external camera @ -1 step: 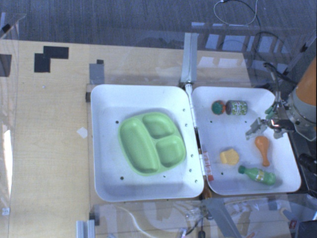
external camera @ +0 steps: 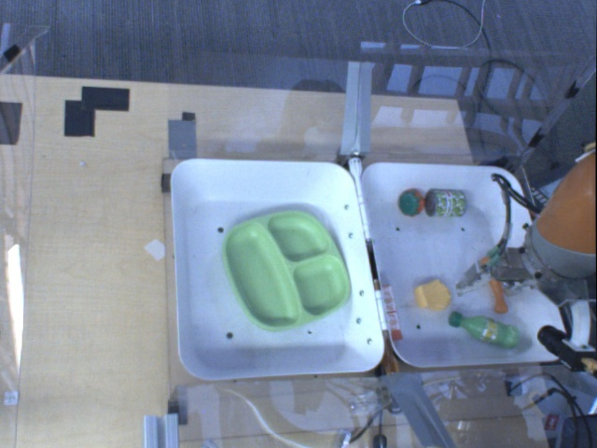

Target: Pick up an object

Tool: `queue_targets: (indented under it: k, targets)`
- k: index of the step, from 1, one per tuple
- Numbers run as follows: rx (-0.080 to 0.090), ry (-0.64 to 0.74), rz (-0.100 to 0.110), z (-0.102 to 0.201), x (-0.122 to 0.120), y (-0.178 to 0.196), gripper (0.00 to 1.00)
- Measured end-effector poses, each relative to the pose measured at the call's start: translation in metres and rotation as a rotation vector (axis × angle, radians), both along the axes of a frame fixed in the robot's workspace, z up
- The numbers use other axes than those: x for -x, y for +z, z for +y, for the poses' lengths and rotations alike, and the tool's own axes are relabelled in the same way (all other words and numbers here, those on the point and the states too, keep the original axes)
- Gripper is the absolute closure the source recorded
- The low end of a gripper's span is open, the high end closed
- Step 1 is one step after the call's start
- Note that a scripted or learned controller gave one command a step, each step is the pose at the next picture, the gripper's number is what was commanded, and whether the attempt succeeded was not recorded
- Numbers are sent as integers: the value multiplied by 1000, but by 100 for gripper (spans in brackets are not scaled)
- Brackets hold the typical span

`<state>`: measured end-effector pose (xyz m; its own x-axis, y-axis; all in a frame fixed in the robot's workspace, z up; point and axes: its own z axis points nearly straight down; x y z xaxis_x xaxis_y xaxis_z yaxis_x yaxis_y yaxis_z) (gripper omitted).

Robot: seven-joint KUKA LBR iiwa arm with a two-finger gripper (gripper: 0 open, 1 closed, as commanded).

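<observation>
My gripper [external camera: 479, 277] hangs low over the right bin [external camera: 410, 343], reaching in from the right. A small orange stick-like object [external camera: 499, 297] lies just beneath and beside it, partly covered by the wrist. A yellow block [external camera: 432, 295] sits to the gripper's left. In front of it a green bottle [external camera: 485, 329] lies on its side. At the back of the bin a green can [external camera: 446, 203] lies on its side, with a dark green and red round piece [external camera: 410, 202] touching its left end.
The left bin [external camera: 201, 343] holds a light green divided plate [external camera: 284, 269]. A metal divider [external camera: 371, 259] runs between the two bins. Cables and the arm's body [external camera: 569, 222] crowd the right bin's right side.
</observation>
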<state>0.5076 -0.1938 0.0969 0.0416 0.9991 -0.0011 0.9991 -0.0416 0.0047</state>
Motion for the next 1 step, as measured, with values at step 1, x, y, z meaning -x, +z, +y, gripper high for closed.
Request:
queue_targets:
  k: [1]
  targets:
    - [2,0,-6,0,-2,11,100]
